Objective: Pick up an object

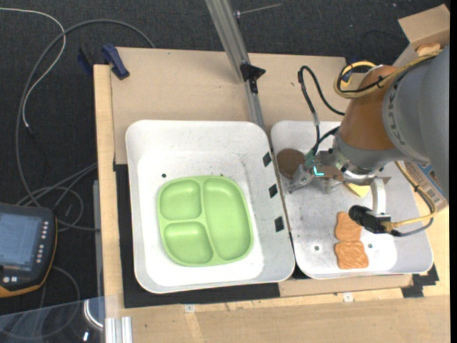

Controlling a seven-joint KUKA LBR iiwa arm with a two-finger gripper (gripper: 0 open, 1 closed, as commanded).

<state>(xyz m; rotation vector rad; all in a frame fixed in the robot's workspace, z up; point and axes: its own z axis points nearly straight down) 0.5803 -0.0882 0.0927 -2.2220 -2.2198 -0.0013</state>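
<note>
My gripper is down in the right bin, near its upper left part, under the grey arm with the orange band. A brown round object lies just to the gripper's upper left, close to it or touching it. Two orange waffle-like pieces lie one below the other at the bin's lower right, apart from the gripper. A yellow piece peeks out from beneath the wrist. Nothing is visibly held.
The left bin holds a green divided plate. A metal pole slants over the bench to the gap between the bins. A black cable plug hangs beside the upper orange piece. A cardboard box stands at the top right.
</note>
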